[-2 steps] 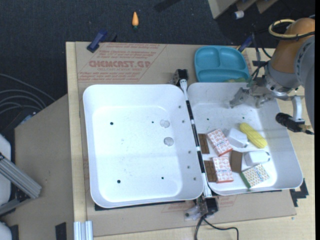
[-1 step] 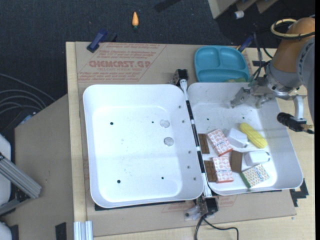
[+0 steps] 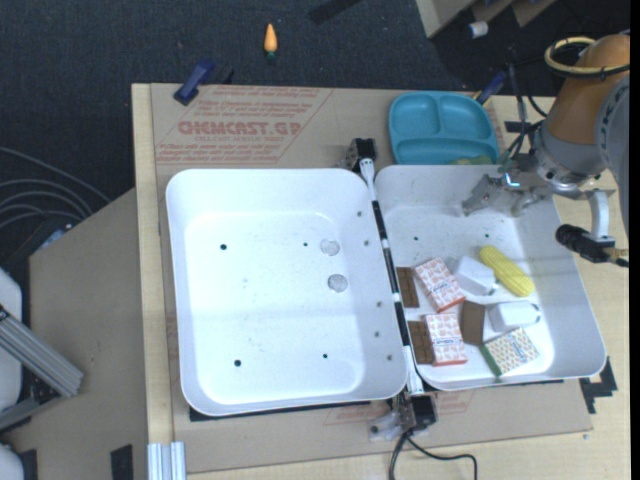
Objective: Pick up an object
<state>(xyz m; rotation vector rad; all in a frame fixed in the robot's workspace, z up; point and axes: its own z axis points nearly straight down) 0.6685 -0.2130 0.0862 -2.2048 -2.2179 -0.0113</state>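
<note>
camera view: the end effector [image 3: 497, 192] hangs splayed and released, grasping nothing, over the right bin's [image 3: 570, 360] upper part; the yellow banana [image 3: 507, 271] lies apart, lower right of it.

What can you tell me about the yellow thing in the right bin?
The yellow thing looks like a small toy corn cob or banana, apparently plastic, smooth and elongated. It lies flat on a diagonal in the right bin, upper end toward the bin's middle, lower end toward its right wall. It seems to touch a white block on its left.
</note>
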